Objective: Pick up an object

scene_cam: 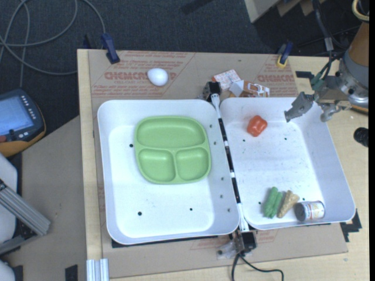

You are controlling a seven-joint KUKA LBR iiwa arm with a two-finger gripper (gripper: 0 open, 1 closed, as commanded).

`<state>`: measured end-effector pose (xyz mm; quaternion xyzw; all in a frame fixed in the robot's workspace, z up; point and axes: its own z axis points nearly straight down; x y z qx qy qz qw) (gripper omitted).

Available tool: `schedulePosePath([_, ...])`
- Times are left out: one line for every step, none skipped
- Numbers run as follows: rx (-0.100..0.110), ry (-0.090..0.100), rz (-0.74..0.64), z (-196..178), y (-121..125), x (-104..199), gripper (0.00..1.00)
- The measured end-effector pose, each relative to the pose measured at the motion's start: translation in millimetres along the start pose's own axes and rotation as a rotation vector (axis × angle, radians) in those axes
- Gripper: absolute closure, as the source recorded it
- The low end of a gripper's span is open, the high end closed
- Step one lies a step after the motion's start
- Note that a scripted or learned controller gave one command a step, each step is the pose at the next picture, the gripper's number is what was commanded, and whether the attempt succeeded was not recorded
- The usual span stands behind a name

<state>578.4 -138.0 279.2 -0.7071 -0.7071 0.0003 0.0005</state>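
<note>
Tool [306, 108] hovers at right bin's [328, 157] far corner; released or clenched: cannot tell. Red object [256, 125] lies just left of tool, apart from it. Risk: descent lands off-centre and the rounded piece rolls away.

The single fixed camera is mounted above the bench [176, 63], looking down at a slant from the near side at moderate distance, framing both white bins [117, 215] side by side, the surrounding floor, and the arm [357, 69] entering from the right.
</note>
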Motion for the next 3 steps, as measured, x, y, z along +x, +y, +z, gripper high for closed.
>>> schedulePosePath([0.000, 0.000, -0.001, 88.2, 56.4, 19.2, 0.00])
schedulePosePath([0.002, 0.000, -0.001, 191.3, 81.9, 22.3, 0.00])
schedulePosePath([-0.002, 0.000, -0.002, 180.1, 83.2, 22.6, 1.00])
